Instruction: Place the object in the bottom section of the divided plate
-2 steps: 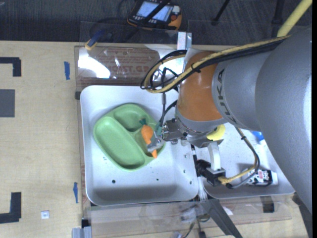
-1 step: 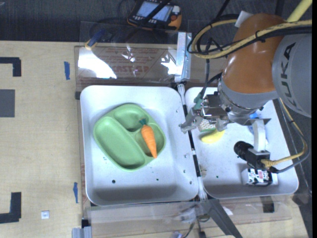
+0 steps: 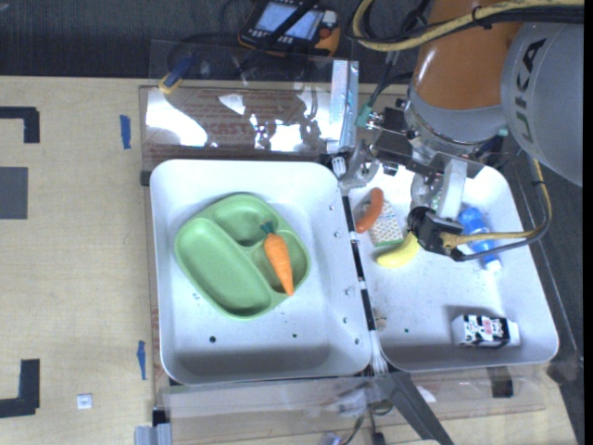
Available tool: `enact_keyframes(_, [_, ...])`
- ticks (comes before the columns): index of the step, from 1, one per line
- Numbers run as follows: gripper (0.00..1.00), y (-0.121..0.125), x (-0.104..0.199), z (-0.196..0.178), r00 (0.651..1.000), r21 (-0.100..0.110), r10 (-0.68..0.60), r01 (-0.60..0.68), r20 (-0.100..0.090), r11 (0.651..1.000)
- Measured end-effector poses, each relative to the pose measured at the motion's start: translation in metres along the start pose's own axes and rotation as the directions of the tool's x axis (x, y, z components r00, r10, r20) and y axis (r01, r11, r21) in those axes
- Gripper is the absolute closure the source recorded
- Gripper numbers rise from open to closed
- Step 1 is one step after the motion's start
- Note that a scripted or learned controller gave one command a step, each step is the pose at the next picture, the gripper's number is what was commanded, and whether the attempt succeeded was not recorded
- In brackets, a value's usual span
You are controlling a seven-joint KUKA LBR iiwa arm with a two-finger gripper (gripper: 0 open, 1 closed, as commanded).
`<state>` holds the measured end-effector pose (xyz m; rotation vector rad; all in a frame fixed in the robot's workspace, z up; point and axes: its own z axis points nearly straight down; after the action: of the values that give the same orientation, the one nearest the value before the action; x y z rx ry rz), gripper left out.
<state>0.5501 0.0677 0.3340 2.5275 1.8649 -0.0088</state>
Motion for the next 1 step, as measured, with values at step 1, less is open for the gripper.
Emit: enact_keyframes(1, [0.0, 0.0251, -0.0279, 0.1134, 0.948, 0.005, 0.319, -0.319, 0.001, 0.948])
